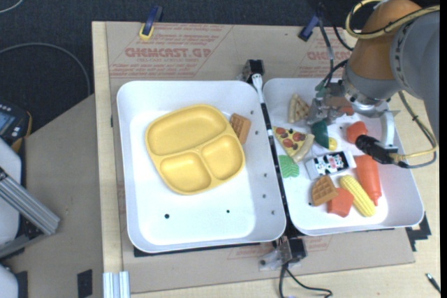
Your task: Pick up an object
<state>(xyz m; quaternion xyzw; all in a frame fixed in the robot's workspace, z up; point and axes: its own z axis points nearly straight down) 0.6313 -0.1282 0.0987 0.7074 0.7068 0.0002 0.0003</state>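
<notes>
The right bin (401,209) holds several toy foods: a pizza slice (293,140), a tan wedge (299,108), a dark green piece (320,132), a light green piece (288,166), a waffle (323,188), a corn cob (357,195), an orange carrot (369,175), a red piece (341,203) and a black-and-white block (330,162). My gripper (323,110) hangs low over the bin's back part, right above the dark green piece and beside the tan wedge. The wrist hides its tips, and nothing shows as lifted.
In the left bin (140,213) lie a yellow divided plate (194,148) and a brown waffle piece (240,127) at the plate's right rim. A black clamp (254,70) sits where the bins meet at the back. Cables (408,160) trail over the right bin's far side.
</notes>
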